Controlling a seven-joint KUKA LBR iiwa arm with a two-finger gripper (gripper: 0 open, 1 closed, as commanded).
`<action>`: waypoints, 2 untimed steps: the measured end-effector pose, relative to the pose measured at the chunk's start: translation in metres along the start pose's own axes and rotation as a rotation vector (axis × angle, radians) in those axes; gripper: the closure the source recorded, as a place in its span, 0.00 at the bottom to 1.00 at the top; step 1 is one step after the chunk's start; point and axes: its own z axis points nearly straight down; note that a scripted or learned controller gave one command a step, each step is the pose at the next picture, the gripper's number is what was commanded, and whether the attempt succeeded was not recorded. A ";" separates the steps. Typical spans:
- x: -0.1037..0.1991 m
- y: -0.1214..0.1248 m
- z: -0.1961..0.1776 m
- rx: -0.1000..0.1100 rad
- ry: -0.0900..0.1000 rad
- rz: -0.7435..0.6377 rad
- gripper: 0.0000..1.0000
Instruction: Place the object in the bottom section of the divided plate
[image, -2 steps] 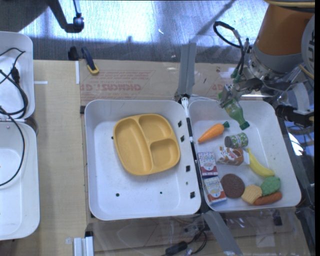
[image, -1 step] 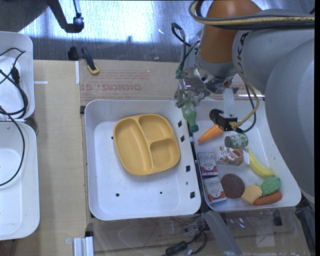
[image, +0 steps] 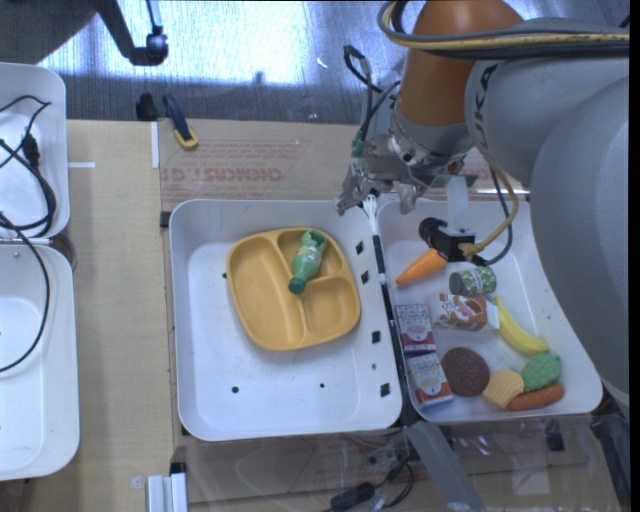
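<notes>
A yellow divided plate (image: 268, 305) lies in the left bin (image: 290, 400), toward its upper middle. A green toy bottle (image: 306, 260) lies tilted on the plate's upper right part, across the ridge between two sections. My gripper (image: 375, 203) hangs over the wall between the two bins, up and to the right of the plate. It is open, with nothing between its fingers. The grey arm and its orange band rise behind it at the upper right.
The right bin (image: 570, 395) holds several toy foods: a carrot (image: 420, 266), a small can (image: 472, 281), a banana (image: 520, 330), two cartons (image: 415, 328), a brown cookie (image: 465, 370). Cables lie over white trays at the far left (image: 25, 190).
</notes>
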 end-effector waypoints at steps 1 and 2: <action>0.046 0.003 0.003 -0.001 0.000 -0.136 0.00; 0.003 0.003 -0.024 -0.006 -0.001 -0.230 0.00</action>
